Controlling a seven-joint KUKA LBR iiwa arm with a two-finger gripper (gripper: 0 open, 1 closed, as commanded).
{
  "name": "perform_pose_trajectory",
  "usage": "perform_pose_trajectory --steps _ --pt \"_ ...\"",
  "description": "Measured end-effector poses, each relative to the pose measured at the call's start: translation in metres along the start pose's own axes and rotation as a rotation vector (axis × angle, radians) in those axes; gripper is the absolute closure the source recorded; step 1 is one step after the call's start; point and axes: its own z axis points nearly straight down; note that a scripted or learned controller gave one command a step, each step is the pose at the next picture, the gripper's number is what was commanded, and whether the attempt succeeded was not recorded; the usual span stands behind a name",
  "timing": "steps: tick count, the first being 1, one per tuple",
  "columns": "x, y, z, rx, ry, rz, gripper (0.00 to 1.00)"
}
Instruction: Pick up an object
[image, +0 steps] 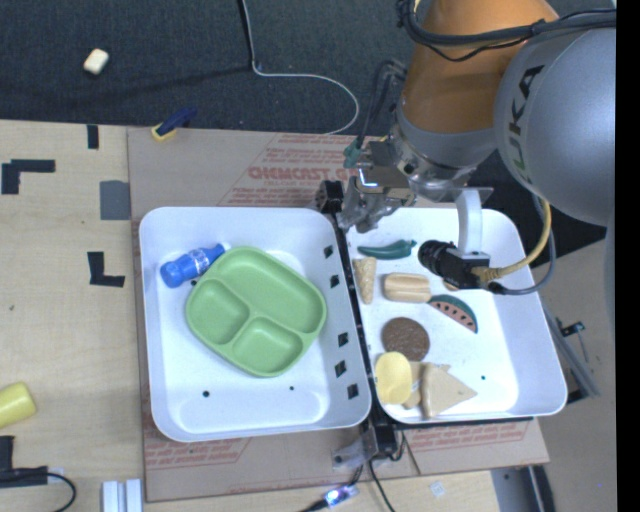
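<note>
Approach step: tool (362, 215) low over right bin's (520, 392) far-left corner, finger state hard to tell, nothing visibly held. Green pepper (385, 247) just beside, bread roll (405, 288) nearby. Next: descend, close on one.

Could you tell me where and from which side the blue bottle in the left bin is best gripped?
Probably across the blue bottle's round body, from straight above. It lies on its side between the green plate and the left bin's wall, leaving little side access.
</note>
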Motion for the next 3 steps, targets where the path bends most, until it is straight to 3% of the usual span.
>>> perform_pose_trajectory --steps 1,2,3 --pt "0.013 -0.037 -0.164 -0.001 0.000 0.002 1.00" --pt "0.017 -0.089 -0.022 0.033 -0.007 0.008 1.00" --pt "0.037 -0.085 -0.048 0.017 -0.004 0.005 1.00"
